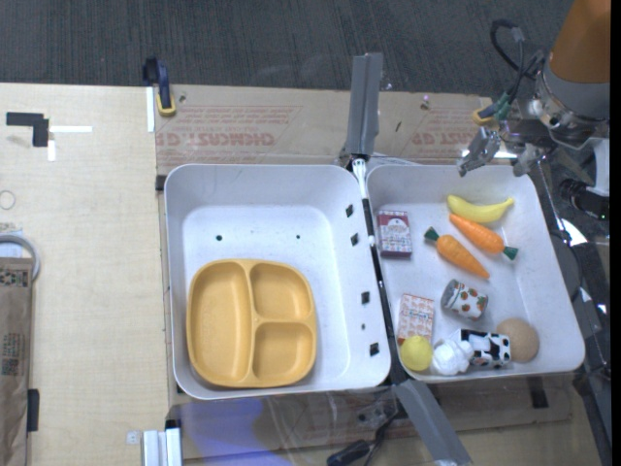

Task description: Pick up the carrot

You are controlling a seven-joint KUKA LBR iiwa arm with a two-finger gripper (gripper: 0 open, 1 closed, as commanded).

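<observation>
Right bin (558,260) holds two carrots side by side near its middle — one (458,250) lower left, the other (482,234) just above it and below a banana (478,207); neither carrot is touched by anything. The tool (505,149) hangs above the far rim of the right bin, well apart from both carrots, its fingers spread with nothing between them. Left bin (194,197) carries a yellow divided plate (252,320); a small red carton (394,233) lies left of the carrots.
</observation>
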